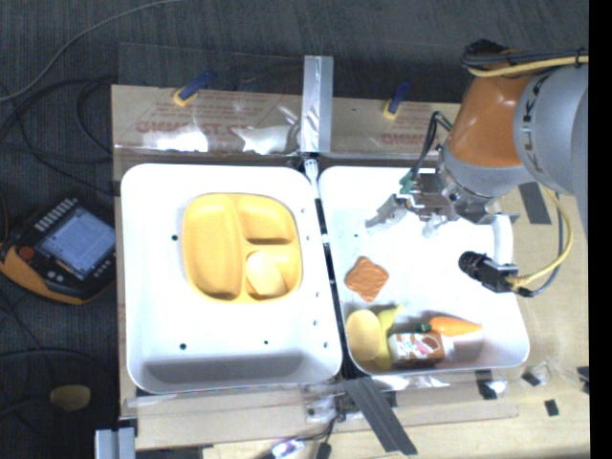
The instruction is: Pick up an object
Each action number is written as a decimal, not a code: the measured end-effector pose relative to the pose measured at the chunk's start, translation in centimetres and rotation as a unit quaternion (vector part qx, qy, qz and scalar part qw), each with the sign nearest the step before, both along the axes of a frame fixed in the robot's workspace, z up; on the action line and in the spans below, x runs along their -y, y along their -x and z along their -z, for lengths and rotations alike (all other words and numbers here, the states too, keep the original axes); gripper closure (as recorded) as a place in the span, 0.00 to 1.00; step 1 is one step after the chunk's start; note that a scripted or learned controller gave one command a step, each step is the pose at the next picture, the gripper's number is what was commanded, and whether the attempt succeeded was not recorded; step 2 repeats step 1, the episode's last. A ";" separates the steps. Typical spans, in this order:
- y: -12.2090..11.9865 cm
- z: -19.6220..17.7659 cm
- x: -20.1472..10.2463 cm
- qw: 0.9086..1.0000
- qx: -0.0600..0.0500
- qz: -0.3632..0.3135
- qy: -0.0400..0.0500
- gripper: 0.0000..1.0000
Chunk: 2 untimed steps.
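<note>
The left bin [143,285] is occupied by a yellow divided tray [239,247], which lies flat near its middle with bare white floor around it on all sides. A metal divider strip [317,103] stands at the far edge, above the line where the two bins meet.

In the right bin [516,338], an orange flat piece [366,277] is seen lying alone on open floor toward the left wall. At the near wall a cluster is packed together: a yellow rounded item [363,336], a labelled bottle [418,347] and an orange carrot-shaped item [454,327], touching or overlapping one another.

The gripper [413,210] is held over the far part of the right bin, above bare floor, with its fingers spread apart and nothing between them. The orange flat piece is judged the cleanest candidate, since it is well apart from its neighbours; the clustered items are judged liable to be disturbed or pinched together. A descent centred on the chosen item is advised, with closure withheld until both fingers straddle it. The piece's low profile may make it hard to catch off the floor.

The bench stands on dark carpet. A handheld pendant [62,247] rests at the left, and loose cables [57,17] run across the floor at the far left.
</note>
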State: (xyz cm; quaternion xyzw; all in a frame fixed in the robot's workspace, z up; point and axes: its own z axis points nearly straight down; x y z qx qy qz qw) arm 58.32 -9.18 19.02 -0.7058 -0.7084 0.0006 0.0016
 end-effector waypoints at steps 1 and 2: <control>7.7 3.3 2.2 0.999 0.000 -0.050 0.000 0.00; 7.7 3.3 2.2 0.999 0.000 -0.050 0.000 0.00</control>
